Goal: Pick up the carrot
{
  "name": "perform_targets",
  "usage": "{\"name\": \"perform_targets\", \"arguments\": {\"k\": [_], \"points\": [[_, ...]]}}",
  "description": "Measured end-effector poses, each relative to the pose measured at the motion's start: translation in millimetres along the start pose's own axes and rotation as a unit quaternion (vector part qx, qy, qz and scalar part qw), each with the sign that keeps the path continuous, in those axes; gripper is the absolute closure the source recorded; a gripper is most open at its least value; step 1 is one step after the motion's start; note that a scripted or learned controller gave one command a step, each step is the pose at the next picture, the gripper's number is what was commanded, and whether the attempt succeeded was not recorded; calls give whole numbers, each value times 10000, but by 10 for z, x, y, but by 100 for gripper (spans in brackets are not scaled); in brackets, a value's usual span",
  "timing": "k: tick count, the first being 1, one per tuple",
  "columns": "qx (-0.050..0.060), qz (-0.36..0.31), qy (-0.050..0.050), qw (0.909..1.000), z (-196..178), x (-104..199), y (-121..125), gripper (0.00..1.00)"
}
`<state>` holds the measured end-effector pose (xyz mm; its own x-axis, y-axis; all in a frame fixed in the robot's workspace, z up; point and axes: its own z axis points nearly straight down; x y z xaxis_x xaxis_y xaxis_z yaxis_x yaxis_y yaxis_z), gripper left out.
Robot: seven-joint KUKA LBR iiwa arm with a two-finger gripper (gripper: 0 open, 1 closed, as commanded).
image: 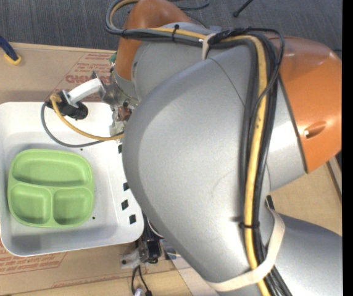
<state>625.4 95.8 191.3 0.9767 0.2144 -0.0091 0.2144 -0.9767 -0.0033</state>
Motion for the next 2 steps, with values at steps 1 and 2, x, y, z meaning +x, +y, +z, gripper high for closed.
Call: {"name": "perform_targets", "arguments": {"k": [1,2], "points": [[28,-676,-28,9977,10,-260,579,100],[1,-407,-48,9992,827,-178,-248,100]]}}
